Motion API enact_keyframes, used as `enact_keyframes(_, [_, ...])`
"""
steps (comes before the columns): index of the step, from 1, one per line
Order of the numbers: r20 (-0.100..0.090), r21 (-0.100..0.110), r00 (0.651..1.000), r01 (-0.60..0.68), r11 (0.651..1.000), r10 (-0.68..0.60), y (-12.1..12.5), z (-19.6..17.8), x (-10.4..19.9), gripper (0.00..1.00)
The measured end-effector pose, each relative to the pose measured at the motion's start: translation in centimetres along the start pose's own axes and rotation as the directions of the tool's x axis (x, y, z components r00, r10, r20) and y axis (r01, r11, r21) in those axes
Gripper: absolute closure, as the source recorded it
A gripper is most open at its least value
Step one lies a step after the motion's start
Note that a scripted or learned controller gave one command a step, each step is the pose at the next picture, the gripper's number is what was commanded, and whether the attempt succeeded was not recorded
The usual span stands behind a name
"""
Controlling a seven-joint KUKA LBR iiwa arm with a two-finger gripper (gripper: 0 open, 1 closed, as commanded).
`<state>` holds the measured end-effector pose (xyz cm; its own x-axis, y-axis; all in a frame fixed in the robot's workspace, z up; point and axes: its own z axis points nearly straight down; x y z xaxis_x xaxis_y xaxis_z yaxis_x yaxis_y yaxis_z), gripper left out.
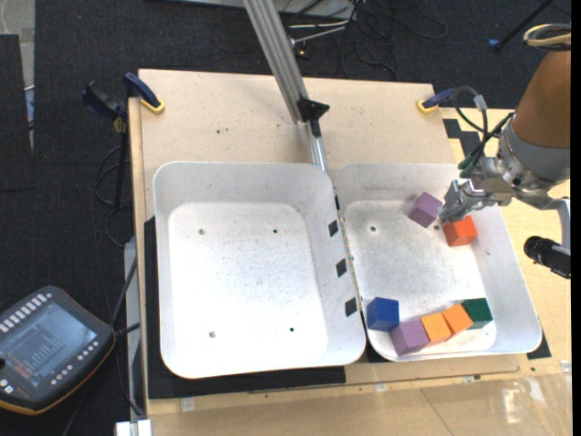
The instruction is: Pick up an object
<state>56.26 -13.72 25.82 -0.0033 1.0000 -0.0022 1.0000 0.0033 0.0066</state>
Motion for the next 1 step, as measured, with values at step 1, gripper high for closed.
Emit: enact_keyframes(1, [-0.002, 0.005, 1.0, 0.004, 1.0, -0.004, 1.45, 0.65, 5.28, 1.0])
